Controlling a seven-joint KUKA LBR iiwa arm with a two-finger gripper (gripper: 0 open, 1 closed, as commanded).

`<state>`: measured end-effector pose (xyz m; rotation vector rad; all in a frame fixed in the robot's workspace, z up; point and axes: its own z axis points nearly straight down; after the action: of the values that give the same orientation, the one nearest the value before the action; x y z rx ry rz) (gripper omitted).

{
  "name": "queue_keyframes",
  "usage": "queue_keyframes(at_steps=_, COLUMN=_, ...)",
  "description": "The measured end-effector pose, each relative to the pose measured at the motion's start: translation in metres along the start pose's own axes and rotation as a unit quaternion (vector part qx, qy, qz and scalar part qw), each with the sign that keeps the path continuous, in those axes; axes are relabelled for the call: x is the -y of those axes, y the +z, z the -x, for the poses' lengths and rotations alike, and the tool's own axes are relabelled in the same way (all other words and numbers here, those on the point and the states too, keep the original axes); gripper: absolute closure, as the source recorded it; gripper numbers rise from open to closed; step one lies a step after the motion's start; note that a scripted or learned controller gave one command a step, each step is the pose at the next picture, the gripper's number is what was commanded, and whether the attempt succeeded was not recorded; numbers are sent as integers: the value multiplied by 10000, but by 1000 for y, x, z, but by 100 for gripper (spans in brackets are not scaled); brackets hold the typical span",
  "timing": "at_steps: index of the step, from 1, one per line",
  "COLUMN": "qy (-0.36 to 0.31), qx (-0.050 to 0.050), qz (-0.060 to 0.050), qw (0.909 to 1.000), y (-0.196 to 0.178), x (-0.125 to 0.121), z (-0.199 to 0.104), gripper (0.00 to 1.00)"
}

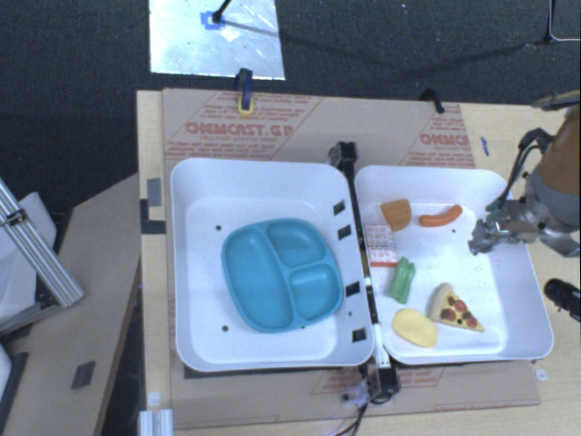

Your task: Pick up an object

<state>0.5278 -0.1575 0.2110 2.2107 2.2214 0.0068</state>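
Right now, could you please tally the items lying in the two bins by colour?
Blue: 1, the divided plate in the left bin.
Orange: 2, the bread piece and the sausage.
Green: 1, the green vegetable.
Yellow: 1, the yellow piece.
Red and white: 1, the packet.
Mixed: 1, the pizza slice.
Total: 7.

Right bin [517, 334]: orange sausage [440, 215] at 12 o'clock, tan bread piece [396, 213] at 11, green piece [401, 280] at 9, yellow piece [415, 328] at 7, pizza slice [454, 308] at 6, all lying flat.
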Motion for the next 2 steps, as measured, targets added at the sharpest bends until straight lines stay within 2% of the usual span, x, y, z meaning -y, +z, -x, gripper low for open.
queue_keyframes(at_steps=1, qy=1, qx=-1, qz=-3, qw=10000, y=-54, x=7, z=-2, gripper=100)
queue_keyframes(at_steps=2, qy=-25, qx=-14, qz=-24, qw=10000, y=-55, x=-5, z=-52, gripper=100)
